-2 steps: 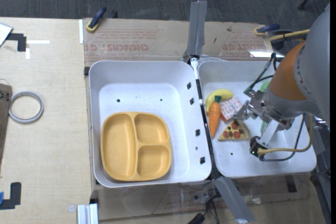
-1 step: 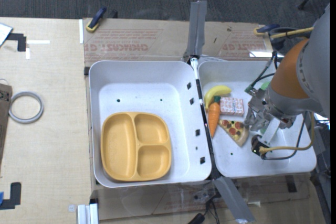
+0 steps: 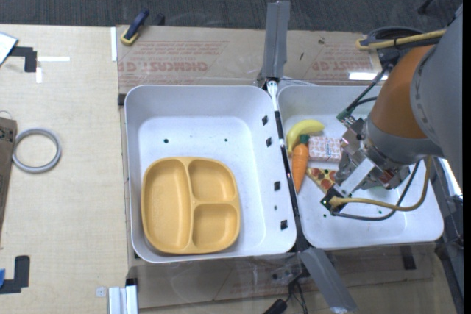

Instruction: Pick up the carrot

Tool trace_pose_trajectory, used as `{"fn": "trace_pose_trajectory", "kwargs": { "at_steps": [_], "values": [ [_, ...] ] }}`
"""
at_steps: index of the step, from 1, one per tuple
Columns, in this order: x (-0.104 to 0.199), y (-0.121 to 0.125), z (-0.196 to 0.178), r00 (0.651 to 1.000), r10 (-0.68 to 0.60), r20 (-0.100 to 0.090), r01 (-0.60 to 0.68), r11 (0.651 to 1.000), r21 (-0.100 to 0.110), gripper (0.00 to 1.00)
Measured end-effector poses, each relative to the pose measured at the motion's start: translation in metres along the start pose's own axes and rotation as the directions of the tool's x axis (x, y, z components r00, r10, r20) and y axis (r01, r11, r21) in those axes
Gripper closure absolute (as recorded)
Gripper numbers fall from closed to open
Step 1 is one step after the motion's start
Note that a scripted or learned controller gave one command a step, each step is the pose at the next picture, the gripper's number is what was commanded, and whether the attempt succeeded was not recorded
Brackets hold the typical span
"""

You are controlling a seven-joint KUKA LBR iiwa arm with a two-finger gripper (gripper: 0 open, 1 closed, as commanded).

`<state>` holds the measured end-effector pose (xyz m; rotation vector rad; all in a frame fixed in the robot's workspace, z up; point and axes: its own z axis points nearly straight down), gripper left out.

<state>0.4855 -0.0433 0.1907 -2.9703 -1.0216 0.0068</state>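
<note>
Poised over right bin (image 3: 412, 230) with hand (image 3: 347, 167) just right of carrot (image 3: 299, 166); cannot tell whether spread or pressed together.

In the right bin (image 3: 383, 228) the carrot (image 3: 299, 165) lies by the 9 o'clock wall, a banana (image 3: 303, 130) at its 12, a box (image 3: 324, 148) at its 2. The claw (image 3: 355, 169) hangs near, at its 3. The left bin (image 3: 134, 158) holds a yellow plate (image 3: 191, 204).

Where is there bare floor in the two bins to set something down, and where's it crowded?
Free: left bin floor between the yellow plate and the far wall, and the near strip of the right bin. Crowded: that bin's left side, where banana, carrot and box cluster beside the arm.
</note>
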Motion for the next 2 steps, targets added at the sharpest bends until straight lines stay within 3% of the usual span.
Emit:
{"fn": "trace_pose_trajectory", "kwargs": {
  "at_steps": [1, 2],
  "values": [
    [0.034, -0.056, 0.0, 0.968, 0.251, 0.0, -0.251, 0.968, 0.0, 1.0],
    [0.006, -0.021, 0.0, 0.899, 0.437, 0.0, -0.437, 0.899, 0.0, 1.0]
  ]
}}
